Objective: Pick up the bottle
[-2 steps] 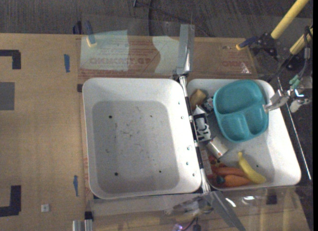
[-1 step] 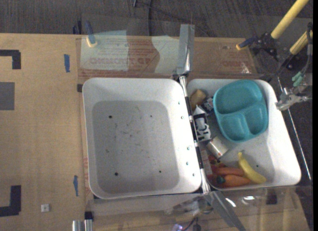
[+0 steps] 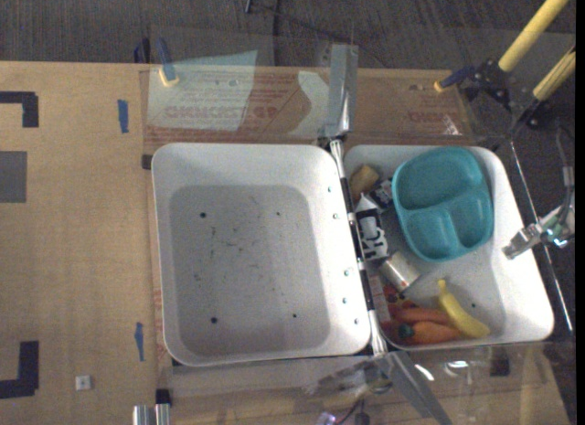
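Bottle: we see a white, black-labelled plastic bottle (image 3: 372, 231) lying against the right white bin's (image 3: 526, 309) left wall, beside the teal divided plate (image 3: 443, 202).
Approach: we should descend vertically, clearing wall and plate.
Tool: we cannot tell its state.

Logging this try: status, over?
Gripper at the bin's rim, clear of bottle. Bottle lying along opposite wall. Plate in between.
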`<state>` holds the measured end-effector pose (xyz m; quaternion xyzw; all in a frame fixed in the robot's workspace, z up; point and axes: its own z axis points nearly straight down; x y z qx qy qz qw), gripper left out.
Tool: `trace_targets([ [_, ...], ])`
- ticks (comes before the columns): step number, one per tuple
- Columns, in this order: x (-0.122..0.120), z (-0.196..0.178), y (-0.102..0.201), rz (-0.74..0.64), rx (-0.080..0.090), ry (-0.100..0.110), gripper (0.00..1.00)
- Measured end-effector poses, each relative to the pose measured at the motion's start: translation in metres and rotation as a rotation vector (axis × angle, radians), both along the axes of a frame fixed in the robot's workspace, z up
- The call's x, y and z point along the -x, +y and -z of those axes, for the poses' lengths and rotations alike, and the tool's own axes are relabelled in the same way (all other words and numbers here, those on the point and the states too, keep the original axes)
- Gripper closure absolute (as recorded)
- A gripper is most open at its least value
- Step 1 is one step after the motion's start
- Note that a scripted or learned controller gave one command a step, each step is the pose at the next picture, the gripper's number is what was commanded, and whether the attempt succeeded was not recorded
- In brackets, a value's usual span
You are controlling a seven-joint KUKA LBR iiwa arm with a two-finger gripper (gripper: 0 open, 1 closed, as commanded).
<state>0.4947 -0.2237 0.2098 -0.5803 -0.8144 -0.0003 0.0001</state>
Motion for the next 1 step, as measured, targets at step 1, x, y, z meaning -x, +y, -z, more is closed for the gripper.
trace_targets([
  [1,0.0144,0.0419,0.0004,-0.482,0.0,-0.001,1.0],
])
